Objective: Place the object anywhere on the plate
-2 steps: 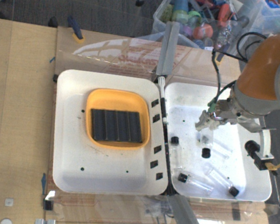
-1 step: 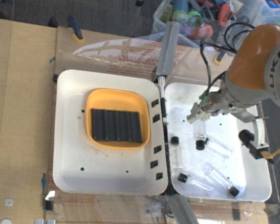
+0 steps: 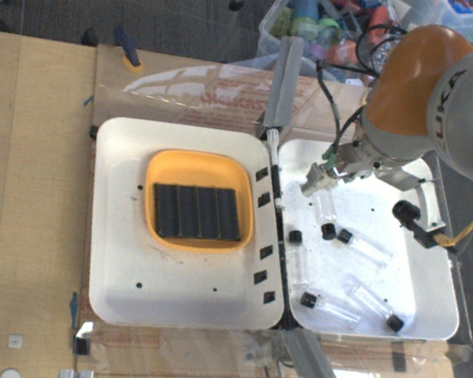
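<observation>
An orange plate [image 3: 166, 168] sits in the left bin [image 3: 114, 254], and a black ridged block [image 3: 197, 211] lies on it. Several clear vials with black caps lie scattered in the right bin [image 3: 432, 290]: one [image 3: 365, 244] near the middle, two [image 3: 330, 307] [image 3: 371, 300] near the front. My gripper [image 3: 320, 176] hangs low over the back left part of the right bin, just right of the divider, above a clear vial [image 3: 328, 209]. From this view I cannot make out anything held in the gripper.
A loose black cap [image 3: 294, 236] lies by the divider. Black clips [image 3: 264, 251] line the edge between the bins. A box of colourful toys [image 3: 339, 15] stands behind the bench. The arm's black cable fitting [image 3: 407, 215] hangs over the right bin.
</observation>
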Controlling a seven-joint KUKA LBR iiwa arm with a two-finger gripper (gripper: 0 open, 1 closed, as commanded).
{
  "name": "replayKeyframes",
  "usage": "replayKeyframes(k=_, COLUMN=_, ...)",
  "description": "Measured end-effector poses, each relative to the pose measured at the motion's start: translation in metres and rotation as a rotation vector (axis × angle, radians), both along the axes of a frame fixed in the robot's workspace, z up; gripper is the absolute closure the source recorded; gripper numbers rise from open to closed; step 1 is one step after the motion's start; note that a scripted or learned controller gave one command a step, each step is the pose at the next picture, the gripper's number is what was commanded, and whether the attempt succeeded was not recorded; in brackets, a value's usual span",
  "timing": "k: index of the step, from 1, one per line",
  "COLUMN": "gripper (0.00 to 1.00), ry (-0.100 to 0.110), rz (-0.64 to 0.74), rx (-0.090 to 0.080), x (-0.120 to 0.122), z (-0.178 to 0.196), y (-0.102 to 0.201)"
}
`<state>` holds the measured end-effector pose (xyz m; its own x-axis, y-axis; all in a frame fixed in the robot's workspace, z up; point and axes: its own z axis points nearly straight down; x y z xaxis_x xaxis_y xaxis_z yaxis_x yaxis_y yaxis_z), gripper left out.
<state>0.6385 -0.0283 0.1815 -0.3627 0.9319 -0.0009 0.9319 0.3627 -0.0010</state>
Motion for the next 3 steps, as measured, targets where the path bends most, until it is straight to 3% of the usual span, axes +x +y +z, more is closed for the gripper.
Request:
replayKeyframes(k=1, gripper=1.0, ry=0.0, rz=0.058, rx=0.0, x=0.029, z=0.011, y=0.02)
replayKeyframes(k=2, gripper=1.0, ry=0.006, rz=0.128, rx=0.001, x=0.028, z=0.001, y=0.037)
replayKeyframes(k=3, gripper=0.0, ry=0.005, rz=0.128, rx=0.0, x=0.028, z=0.001, y=0.037)
